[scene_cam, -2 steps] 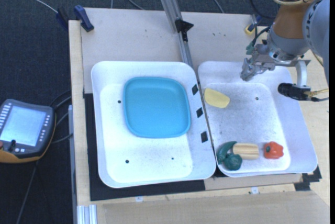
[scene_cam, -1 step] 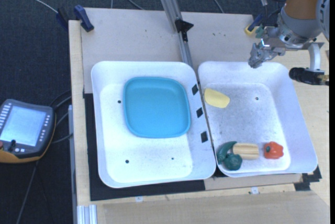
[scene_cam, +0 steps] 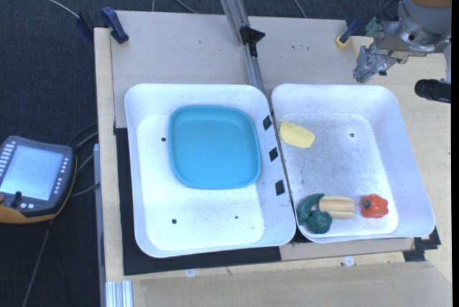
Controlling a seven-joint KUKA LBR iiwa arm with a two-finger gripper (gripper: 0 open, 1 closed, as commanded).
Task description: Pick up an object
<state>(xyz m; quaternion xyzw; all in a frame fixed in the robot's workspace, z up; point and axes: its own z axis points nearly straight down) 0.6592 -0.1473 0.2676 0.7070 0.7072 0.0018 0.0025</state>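
Pale surface (scene_cam: 179, 47) carrying two white bins; left bin (scene_cam: 143, 227) holds a blue plate (scene_cam: 215, 146); right bin (scene_cam: 401, 148) holds toy foods. Pincer (scene_cam: 369, 67) hovers above the right bin's far rim; whether clenched, I cannot tell.

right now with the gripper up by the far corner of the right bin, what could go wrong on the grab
1. The green toy vegetable, tan wooden block and red toy pepper sit crowded together against the near wall of the right white bin; the fingers may hit the wall or catch two at once.
2. The flat yellow piece lies near the left wall and looks thin, so it may slip.
3. The gripper hangs outside the bin; descending there could strike the rim.
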